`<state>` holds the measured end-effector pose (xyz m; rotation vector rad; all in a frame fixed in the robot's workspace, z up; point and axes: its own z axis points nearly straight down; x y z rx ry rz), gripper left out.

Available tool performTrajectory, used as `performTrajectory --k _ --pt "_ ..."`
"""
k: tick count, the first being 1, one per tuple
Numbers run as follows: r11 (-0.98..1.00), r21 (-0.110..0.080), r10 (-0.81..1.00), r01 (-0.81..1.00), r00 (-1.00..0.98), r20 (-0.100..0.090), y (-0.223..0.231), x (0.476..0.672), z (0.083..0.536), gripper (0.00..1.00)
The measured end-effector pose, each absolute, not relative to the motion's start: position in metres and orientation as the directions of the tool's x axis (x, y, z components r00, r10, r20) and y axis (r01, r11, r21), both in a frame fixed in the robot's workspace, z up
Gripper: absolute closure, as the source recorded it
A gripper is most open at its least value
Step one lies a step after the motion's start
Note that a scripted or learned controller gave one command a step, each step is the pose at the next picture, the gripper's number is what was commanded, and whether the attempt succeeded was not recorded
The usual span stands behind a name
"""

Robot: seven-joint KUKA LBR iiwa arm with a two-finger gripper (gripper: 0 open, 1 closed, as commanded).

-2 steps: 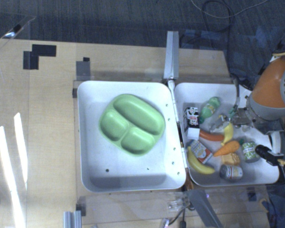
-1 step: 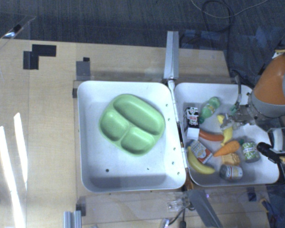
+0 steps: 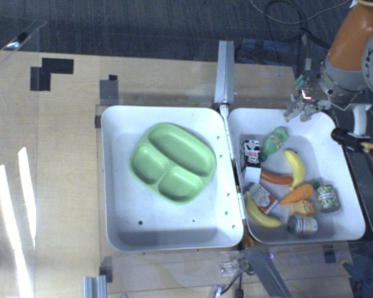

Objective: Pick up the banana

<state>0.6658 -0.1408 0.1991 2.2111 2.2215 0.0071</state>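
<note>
Fingers (image 3: 303, 108) hover above the right bin's (image 3: 354, 228) far rim, apparently spread and grasping nothing; banana (image 3: 294, 165) lies well below them, nearer the camera, untouched.

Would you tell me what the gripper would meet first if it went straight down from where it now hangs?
Probably the right bin's bare far corner; the gripper hangs above it, though depth is unclear.

Glossy white plastic bins (image 3: 112, 185), a matt green plastic tray (image 3: 173, 161), pale wood-look table (image 3: 50, 166), smooth yellow banana (image 3: 294, 166)
</note>
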Motion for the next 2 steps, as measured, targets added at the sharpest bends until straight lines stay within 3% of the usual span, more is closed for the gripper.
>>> performTrajectory --k 1,2 --pt "0.006 0.008 1.000 1.000 -0.006 -0.002 -0.141 0.666 0.199 0.00" --pt "0.163 0.006 0.987 0.987 -0.163 -0.003 -0.206 0.623 0.148 0.00"
